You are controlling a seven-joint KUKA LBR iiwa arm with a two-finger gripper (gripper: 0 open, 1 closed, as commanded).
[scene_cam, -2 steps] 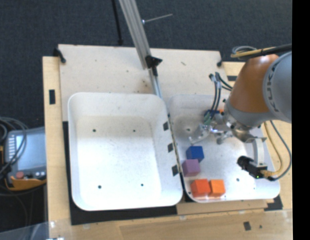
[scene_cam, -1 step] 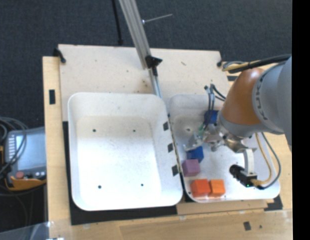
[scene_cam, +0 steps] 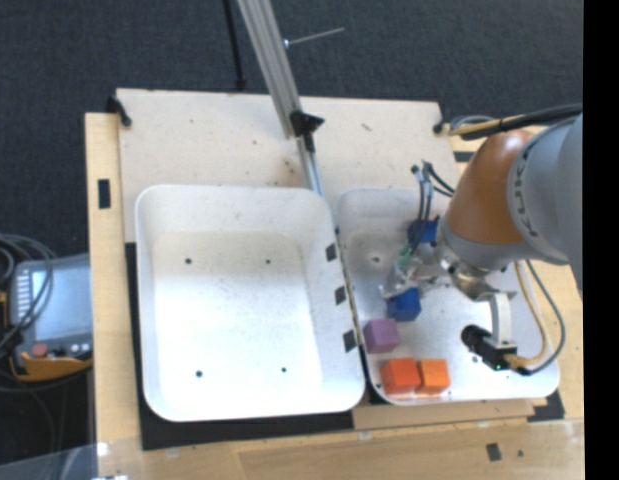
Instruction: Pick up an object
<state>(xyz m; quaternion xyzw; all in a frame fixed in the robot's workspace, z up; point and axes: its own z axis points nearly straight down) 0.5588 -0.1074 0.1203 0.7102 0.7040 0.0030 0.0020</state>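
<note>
- We see the bench (scene_cam: 189, 138) from above, with two shallow white bins on it side by side: a left bin (scene_cam: 239, 298) and a right bin (scene_cam: 529, 368).
- The arm (scene_cam: 519, 193) reaches in from the right, grey with its orange band above the wrist, and hangs over the right bin.
- The gripper (scene_cam: 404, 283) sits low over the middle of the right bin, pointing towards the bin's left wall.
- A blue block (scene_cam: 405, 304) lies right at the gripper's tip, touching it or just under it; we cannot tell whether the tool is released, clenched or grasping the block, since the wrist hides the tip.
- A purple block (scene_cam: 380, 334) lies just beside the blue block, nearer the front and close to the wall shared with the left bin.
- Two orange blocks sit at the front edge of the right bin, touching each other: a darker orange block (scene_cam: 399, 375) on the left and a lighter orange block (scene_cam: 434, 374) on the right.
- A black fitting (scene_cam: 484, 346) with a cable hangs off the wrist over the right part of the bin, well apart from the blocks.
- A slanted metal pole (scene_cam: 274, 58) rises from the back of the bench between the bins.
- Off the bench to the left we see a small control pendant (scene_cam: 49, 313) with cables.
</note>
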